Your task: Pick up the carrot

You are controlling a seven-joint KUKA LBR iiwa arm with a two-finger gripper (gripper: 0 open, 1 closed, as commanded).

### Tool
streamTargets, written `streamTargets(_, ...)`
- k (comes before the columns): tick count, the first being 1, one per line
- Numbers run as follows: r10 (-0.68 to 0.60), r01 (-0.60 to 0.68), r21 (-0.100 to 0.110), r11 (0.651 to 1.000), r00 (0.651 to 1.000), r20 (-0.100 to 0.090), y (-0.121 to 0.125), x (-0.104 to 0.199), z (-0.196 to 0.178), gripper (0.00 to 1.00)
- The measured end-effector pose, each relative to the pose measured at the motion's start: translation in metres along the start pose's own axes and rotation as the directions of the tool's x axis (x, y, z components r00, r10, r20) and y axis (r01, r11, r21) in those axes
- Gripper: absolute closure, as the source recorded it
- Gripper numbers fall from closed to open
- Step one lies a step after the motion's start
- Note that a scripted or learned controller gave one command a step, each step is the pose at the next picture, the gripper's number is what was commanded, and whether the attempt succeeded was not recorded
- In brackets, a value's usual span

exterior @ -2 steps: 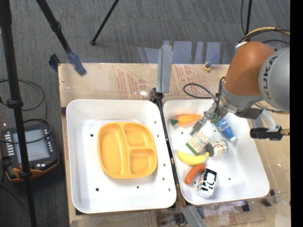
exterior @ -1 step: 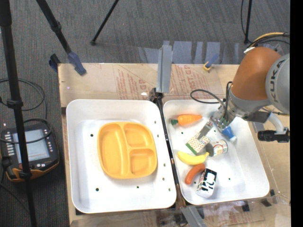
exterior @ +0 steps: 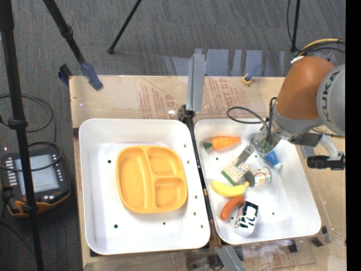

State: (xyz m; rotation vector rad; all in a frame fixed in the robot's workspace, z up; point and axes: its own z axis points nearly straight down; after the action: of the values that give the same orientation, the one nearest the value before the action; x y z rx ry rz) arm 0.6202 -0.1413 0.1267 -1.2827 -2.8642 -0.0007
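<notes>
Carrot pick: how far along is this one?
Nothing looks done yet: the carrot lies on the floor of the right bin, near its far left corner. The hand hangs over the bin's middle, above a green-and-white pack, clear of the carrot. Reaching, grasping and lifting all remain.

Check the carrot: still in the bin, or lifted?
In the bin. The carrot lies flat on the floor of the right bin, near its back edge, apart from the gripper.

arm [exterior: 307,97]: reaching from right | pincer [exterior: 246,154]: angled down-left
</notes>
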Motion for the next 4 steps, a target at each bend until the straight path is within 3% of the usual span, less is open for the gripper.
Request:
streamTargets(1, -0.135, 0.135, 0.004, 0.991, 0.991, -0.005, 0.040, 0.020, 0.041, 0.00)
streamTargets(2, -0.128, 0.128, 0.000, 0.992, 0.992, -0.002, 0.040, 0.018, 0.032, 1.00)
streamTargets(3, -0.040, 0.040, -0.001, 0.999, 0.999, 0.002, 0.085, 0.078, -0.060, 1.00)
streamTargets(4, -0.353, 0.353, 0.001, 0.936, 0.936, 0.000, -0.009, 0.117, -0.087, 1.00)
